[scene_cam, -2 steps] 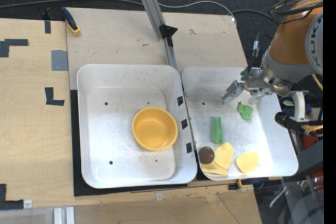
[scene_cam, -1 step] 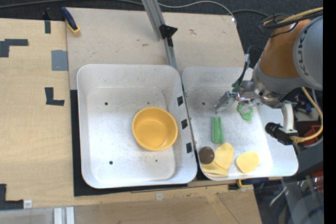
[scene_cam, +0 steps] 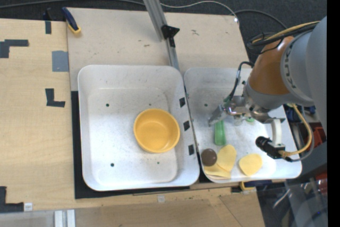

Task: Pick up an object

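1. Table (scene_cam: 32,114) of pale wood carries two shallow white bins side by side.
2. Left bin (scene_cam: 95,87) holds a yellow bowl (scene_cam: 156,130), upright near its right wall.
3. Right bin (scene_cam: 204,82) holds a green object (scene_cam: 220,133), a brown ball (scene_cam: 209,156) and two pale yellow pieces (scene_cam: 227,158) (scene_cam: 250,164) along its near edge.
4. Gripper (scene_cam: 226,114) hangs low over the right bin, just above the green object; whether its fingers are open or closed cannot be told.
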`<state>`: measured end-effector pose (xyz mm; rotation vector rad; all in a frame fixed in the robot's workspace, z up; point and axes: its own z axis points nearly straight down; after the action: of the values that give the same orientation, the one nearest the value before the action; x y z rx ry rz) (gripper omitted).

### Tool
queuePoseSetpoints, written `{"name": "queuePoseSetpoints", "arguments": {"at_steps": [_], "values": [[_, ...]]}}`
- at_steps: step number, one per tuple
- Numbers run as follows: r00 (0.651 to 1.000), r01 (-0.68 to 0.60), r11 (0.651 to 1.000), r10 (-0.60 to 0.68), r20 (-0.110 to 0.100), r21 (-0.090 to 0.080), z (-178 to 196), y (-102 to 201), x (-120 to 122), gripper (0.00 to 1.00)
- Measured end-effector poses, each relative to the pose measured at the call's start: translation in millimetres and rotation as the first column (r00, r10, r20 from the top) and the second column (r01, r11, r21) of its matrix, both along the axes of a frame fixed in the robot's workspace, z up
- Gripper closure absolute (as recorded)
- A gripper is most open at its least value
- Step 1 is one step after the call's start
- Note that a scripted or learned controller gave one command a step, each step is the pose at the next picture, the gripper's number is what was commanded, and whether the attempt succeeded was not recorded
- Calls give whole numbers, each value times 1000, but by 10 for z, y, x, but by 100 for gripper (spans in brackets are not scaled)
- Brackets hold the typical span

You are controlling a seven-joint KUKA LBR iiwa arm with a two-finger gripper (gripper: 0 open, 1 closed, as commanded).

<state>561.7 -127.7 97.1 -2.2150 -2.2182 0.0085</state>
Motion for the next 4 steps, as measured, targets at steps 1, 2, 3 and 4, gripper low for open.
{"name": "queuePoseSetpoints", "arguments": {"at_steps": [1, 2, 3, 4], "values": [[1000, -2, 1000, 2, 4, 0, 136, 4, 16, 100], [1000, 0, 1000, 0, 11, -1, 562, 4, 61, 100], [1000, 0, 1000, 0, 13, -2, 1175, 13, 11, 100], [1000, 0, 1000, 0, 10, -1, 1326, 16, 16, 100]]}}
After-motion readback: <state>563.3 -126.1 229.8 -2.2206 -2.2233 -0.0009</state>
